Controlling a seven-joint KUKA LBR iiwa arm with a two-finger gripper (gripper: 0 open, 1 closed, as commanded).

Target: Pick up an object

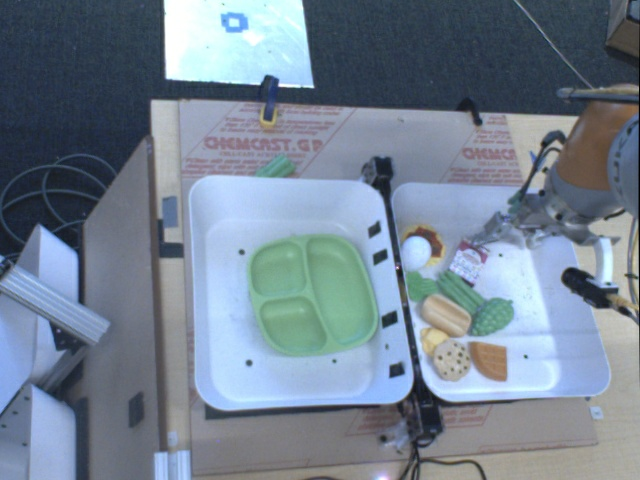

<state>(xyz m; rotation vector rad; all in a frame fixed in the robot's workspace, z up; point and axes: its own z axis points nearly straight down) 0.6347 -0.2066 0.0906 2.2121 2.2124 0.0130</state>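
Pincer just beside the small red-and-white packet; jaw state unreadable. You'd judge the packet light, flat, crushable: grip its edges.

Green divided tray in left bin

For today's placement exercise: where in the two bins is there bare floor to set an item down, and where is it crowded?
Left bin: bare floor rings the green tray, widest along its far and left sides. Right bin: bare along the right wall and near-right corner. Crowded: the right bin's left half, with hot dog, cookie and neighbouring toys; the gripper hovers there.
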